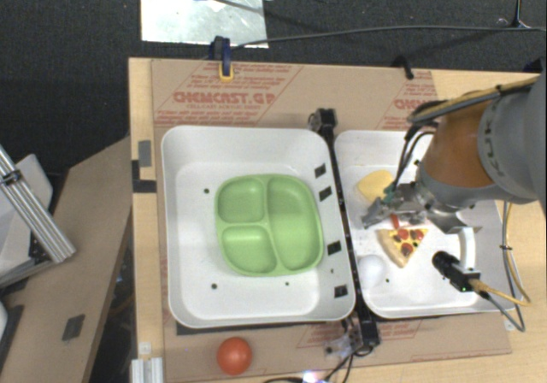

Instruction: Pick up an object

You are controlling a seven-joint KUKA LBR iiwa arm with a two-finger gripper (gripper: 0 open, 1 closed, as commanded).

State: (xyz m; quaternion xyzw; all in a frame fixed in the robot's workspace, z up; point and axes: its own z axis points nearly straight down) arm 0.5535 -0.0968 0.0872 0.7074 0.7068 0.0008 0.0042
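An orange ball (pixel 234 355) is seen at 6 o'clock, outside the bins. A green tray (pixel 268 224) is held in the left bin (pixel 184 202). In the right bin (pixel 410 291), the gripper (pixel 395 209) is poised above a pizza slice (pixel 403 244) — grip state cannot be told — with a yellow piece (pixel 374 184) at its 11 o'clock.

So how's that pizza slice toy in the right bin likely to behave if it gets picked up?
The pizza slice lies flat on the right bin floor, so it probably offers little edge to pinch. It looks like rigid toy plastic, likely light and stiff. Being flat, it would likely slide rather than roll if nudged.
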